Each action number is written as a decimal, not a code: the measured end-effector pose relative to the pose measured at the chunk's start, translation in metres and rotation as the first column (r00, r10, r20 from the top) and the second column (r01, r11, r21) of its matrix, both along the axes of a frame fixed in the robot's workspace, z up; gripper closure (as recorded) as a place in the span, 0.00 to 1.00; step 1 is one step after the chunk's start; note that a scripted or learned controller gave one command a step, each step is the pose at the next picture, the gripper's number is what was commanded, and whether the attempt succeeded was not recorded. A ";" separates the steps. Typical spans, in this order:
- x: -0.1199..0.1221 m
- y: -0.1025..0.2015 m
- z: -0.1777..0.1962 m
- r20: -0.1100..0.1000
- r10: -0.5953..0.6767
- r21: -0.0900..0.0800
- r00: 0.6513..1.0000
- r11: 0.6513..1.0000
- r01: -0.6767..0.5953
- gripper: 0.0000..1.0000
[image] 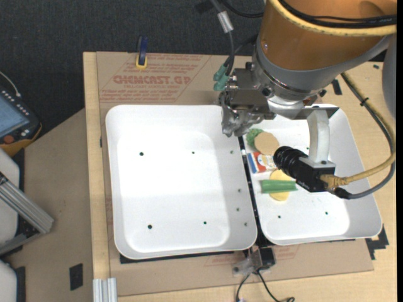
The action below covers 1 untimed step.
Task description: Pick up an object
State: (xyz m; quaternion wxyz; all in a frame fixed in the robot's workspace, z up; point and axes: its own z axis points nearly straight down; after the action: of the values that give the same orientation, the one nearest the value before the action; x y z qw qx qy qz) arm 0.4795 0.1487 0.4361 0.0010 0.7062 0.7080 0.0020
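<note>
Where the arm [327, 36] looms, right bin [352, 225] objects lie half-hidden

1. The arm [327, 24] has a broad, glossy orange band over a grey ring.
2. Below the ring sits a dark metal pincer [236, 126] block with green connectors at its side.
3. Black cables loop above; a tan hose [378, 159] curves off a black cylindrical fitting [302, 168].

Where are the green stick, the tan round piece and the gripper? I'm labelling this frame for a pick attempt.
green stick [278, 185]: camera view, middle of its length, in the right bin.
tan round piece [267, 143]: camera view, centre of its top face.
gripper [235, 126]: camera view, lower end over the bins' shared edge.
</note>
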 end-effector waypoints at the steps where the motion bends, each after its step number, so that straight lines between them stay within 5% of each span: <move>1: 0.009 0.037 0.083 0.007 0.002 0.004 1.000 1.000 -0.002 1.00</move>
State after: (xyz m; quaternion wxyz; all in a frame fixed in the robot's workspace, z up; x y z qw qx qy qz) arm 0.4883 0.1854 0.5192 0.0021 0.7054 0.7088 0.0057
